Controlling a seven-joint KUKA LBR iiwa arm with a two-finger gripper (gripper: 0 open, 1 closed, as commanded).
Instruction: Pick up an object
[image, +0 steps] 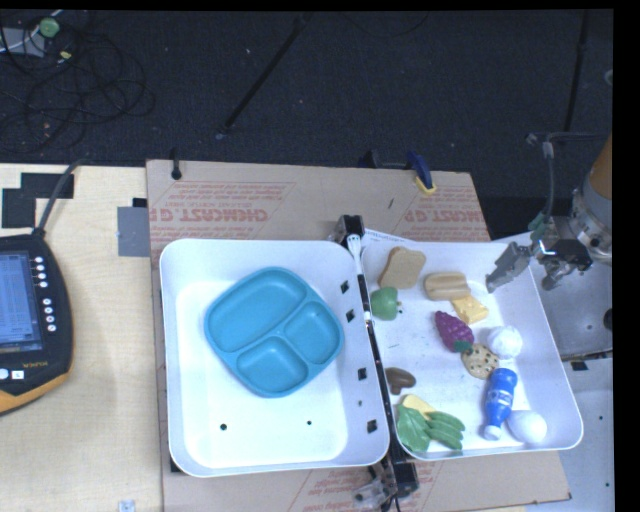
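Overhead slanted view of the bench, described from left to right. At the far left lies a handheld control pendant (25, 315) with a lit screen, on the pale bench top. A cardboard sheet (260, 205) with printed lettering lies under both bins.

The left bin (200, 420) holds a blue three-compartment tray (273, 330), lying tilted near the bin's middle.

Along the divider between the bins sits a green apple-like fruit (384, 302), with a brown oval piece (400, 379) below it, both at the left edge of the right bin (556, 370). Further into this bin: a tan bread slice (402, 267) near the top, a tan bread roll (445, 285) touching a yellow cheese wedge (469, 309), a bunch of purple grapes (453, 329), a chocolate-chip cookie (481, 361) and a white ball (505, 342) just beside it. Toward the bottom lie a green leafy vegetable (432, 427) partly over a yellow piece (414, 405), a blue and white bottle (498, 400), and a white egg (527, 427) at the lower right corner.

The gripper (530, 262) hovers over the right bin's upper right rim, its fingers (505, 268) spread apart and pinching nothing, well apart from every object in the bin.
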